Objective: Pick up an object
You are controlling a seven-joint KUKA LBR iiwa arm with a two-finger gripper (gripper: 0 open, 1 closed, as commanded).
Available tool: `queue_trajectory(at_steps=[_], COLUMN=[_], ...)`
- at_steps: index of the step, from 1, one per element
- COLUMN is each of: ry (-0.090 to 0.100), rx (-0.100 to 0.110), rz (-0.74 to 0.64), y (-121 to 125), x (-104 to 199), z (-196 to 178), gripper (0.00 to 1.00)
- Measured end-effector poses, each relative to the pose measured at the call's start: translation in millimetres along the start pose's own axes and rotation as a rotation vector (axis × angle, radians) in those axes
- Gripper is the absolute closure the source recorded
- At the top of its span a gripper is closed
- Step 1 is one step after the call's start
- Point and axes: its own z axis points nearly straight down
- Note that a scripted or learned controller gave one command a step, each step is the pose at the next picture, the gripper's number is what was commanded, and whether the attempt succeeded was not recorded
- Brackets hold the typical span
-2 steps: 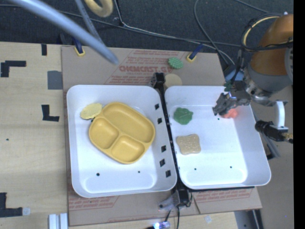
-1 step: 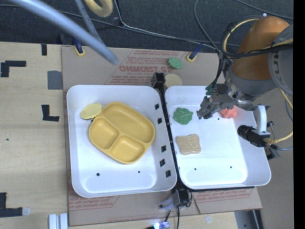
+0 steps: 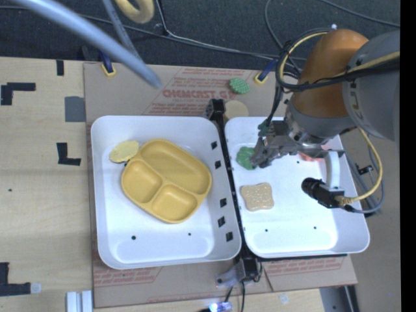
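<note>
A small green object [image 3: 246,157] lies in the right bin [image 3: 305,239], near its left wall, with the gripper [image 3: 261,153] down right against it; whether it is clenched or released cannot be told. A beige waffle-like piece [image 3: 257,197] sits just below. The left bin [image 3: 110,239] holds a yellow divided tray [image 3: 166,179] and a pale yellow piece [image 3: 123,151] at its upper-left edge.

Even, bright overhead lighting; white bins [image 3: 104,174] glare slightly, shadows stay soft, and the near grey pole [image 3: 84,28] is blurred.
</note>
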Motion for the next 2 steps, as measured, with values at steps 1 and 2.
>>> queue_trajectory(at_steps=[1, 2], ry=[0.0, 0.001], rx=[0.0, -0.002], rz=[-0.001, -0.003], y=[-1, -10], x=[50, 107], z=[10, 2], gripper=[1.0, 1.0])
